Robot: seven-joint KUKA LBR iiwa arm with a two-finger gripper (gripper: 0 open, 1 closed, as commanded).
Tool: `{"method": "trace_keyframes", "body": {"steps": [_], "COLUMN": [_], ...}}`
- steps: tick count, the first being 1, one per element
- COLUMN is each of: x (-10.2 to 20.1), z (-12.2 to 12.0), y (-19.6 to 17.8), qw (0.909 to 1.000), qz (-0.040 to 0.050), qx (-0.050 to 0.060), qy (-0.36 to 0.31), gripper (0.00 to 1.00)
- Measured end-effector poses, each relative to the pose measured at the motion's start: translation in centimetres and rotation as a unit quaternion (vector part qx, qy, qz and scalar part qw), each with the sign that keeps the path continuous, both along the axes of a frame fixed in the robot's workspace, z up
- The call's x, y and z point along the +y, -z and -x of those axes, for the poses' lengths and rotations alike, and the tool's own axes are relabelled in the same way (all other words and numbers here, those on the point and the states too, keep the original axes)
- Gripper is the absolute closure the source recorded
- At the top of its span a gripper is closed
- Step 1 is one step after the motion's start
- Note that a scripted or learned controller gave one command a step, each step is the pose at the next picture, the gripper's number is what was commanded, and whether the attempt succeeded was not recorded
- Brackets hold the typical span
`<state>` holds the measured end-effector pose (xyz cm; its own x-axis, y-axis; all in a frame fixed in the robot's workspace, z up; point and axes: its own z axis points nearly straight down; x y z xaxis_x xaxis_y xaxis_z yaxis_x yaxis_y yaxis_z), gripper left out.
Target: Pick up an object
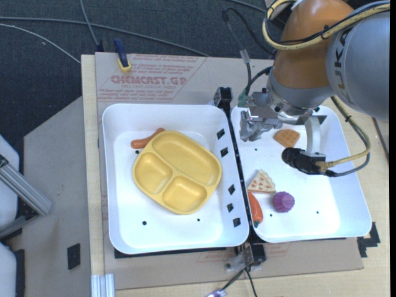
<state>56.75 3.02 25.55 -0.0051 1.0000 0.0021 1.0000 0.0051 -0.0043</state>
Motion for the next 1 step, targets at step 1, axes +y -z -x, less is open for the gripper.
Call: {"method": "trace_keyframes", "body": {"steps": [1], "x": [5.55], "z": [1.52], "y": [-0.03], "qw": [1.0], "qz": [-0.0004], "qx": [0.0], "qy": [-0.001], "gripper": [1.0]}}
